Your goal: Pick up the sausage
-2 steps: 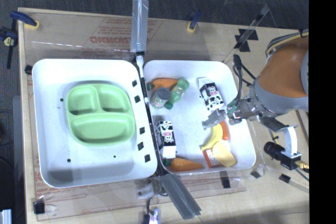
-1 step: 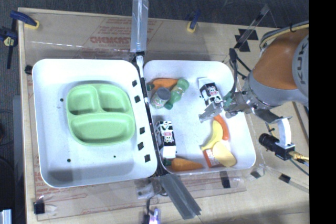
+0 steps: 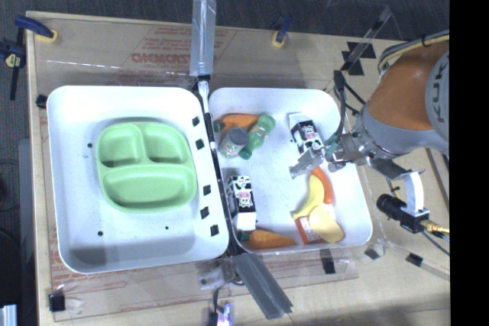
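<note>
The sausage (image 3: 325,187) is a short, curved orange-red piece in the right bin (image 3: 348,187). It lies against the upper right side of a yellow banana (image 3: 309,201). My gripper (image 3: 306,162) hangs low over the right bin, just above and to the left of the sausage's upper end. Nothing shows in its grasp. The grey arm with its orange band (image 3: 405,91) reaches in from the right, over the bin's rim.
The right bin also holds a small black-and-white carton (image 3: 305,133), a green bottle (image 3: 257,134), a can (image 3: 230,140), two carrots (image 3: 238,121) (image 3: 270,240), a milk carton (image 3: 243,202) and a red-and-yellow packet (image 3: 317,226). A green divided plate (image 3: 145,164) lies in the left bin.
</note>
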{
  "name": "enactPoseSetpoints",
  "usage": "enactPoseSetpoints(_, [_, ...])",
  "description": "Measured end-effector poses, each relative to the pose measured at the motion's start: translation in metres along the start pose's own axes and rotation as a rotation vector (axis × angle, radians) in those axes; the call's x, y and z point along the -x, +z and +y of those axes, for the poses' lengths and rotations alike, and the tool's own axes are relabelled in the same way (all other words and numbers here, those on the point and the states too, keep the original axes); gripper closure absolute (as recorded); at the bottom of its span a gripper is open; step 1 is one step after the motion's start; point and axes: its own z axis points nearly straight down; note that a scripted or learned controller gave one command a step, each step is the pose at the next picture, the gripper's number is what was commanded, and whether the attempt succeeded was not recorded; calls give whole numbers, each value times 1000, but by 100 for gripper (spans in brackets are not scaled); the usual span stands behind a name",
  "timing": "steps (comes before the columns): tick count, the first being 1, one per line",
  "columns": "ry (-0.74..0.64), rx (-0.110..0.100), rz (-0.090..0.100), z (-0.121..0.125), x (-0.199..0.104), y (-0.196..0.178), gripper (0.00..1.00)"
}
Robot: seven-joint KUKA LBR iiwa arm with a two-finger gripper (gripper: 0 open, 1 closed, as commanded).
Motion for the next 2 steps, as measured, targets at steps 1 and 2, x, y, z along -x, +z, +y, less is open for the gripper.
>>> enactPoseSetpoints(1, [-30, 0, 1, -22, -3, -13, 0])
enactPoseSetpoints(2, [-57, 1, 0, 0, 0, 2, 0])
